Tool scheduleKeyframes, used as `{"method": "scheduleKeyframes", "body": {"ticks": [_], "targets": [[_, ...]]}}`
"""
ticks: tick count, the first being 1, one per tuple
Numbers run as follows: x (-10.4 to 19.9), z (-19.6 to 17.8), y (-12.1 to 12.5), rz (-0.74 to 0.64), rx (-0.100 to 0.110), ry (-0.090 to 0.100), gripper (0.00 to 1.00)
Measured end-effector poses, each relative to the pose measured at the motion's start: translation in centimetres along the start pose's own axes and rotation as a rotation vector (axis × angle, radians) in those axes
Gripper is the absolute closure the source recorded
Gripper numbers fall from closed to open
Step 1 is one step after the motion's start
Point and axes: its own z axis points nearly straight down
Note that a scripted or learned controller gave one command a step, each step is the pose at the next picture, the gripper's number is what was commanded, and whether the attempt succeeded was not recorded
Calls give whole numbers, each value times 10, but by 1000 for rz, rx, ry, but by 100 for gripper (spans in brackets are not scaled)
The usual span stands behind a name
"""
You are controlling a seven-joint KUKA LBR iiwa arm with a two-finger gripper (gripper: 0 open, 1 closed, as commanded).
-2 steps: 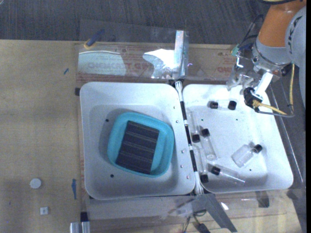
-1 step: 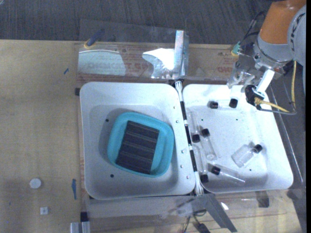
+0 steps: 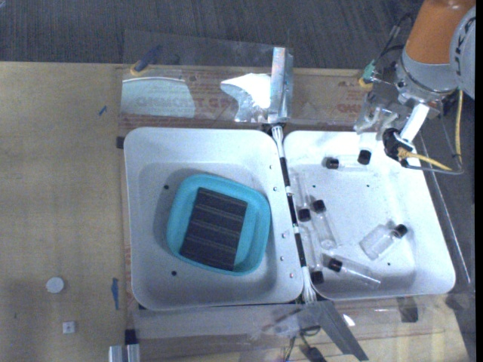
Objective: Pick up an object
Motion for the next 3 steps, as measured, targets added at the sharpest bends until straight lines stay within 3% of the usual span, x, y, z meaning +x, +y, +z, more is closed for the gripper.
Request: {"method": "scheduleKeyframes", "body": {"ticks": [1,2,3], "targets": [[1,-10,1,-3,-3,-2,100],[30,47,-15,608,11,1,100],[31,37,-15,604,11,-1,100]]}}
